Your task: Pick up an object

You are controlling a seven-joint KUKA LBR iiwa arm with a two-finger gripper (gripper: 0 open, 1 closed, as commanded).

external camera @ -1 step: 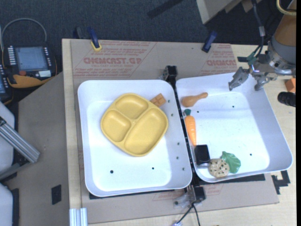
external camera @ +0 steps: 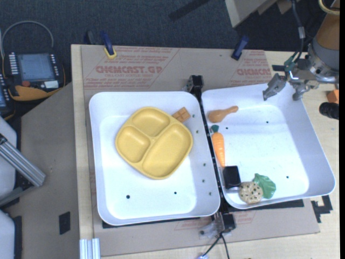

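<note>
End effector [external camera: 284, 86] open, empty, above right bin [external camera: 318, 155] far corner. Drumstick [external camera: 222, 113] nearest, lying leftward; long axis roughly across bin.

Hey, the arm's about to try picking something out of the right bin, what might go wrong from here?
1. The carrot, black block and cookie lie tight against the right bin's left wall, so the end effector, now open at the far corner, may strike the wall.
2. The cookie touches the green leaf; a grasp might catch both or neither.
3. The drumstick is rounded and may slip out.
</note>
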